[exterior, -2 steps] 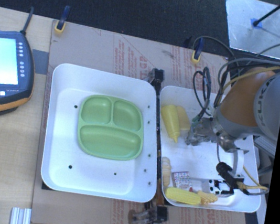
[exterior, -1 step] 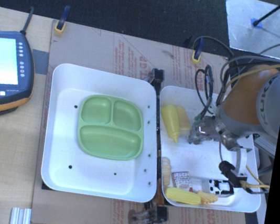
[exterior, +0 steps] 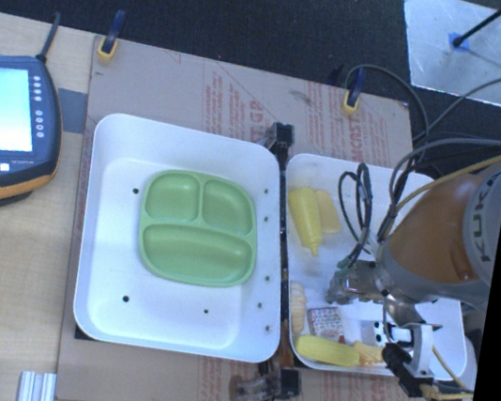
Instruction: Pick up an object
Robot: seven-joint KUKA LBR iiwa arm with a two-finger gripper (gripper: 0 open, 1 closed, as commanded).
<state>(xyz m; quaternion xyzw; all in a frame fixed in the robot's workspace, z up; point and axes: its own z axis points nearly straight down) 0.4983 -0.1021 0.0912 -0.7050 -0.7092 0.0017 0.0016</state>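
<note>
In the right bin [exterior: 305, 171] a yellow squeeze-bottle-shaped thing [exterior: 309, 216] lies near the far left corner. A long yellow item [exterior: 330, 353] rests along the front wall, and a small red-and-white packet [exterior: 324, 321] sits just behind it. A pale ribbed piece [exterior: 296, 301] lies by the left wall. My gripper [exterior: 356, 287] hangs low over the middle of this bin, right of the bottle and above the packet, with the grey and orange arm covering it from the right. No object shows in its grasp.
The left bin [exterior: 91, 301] holds a green divided plate [exterior: 197, 228] in its middle. A tablet-like pendant [exterior: 1, 125] lies on the bench at far left. Cables [exterior: 364, 204] loop over the right bin's far side. Clamps stand at the board's back edge.
</note>
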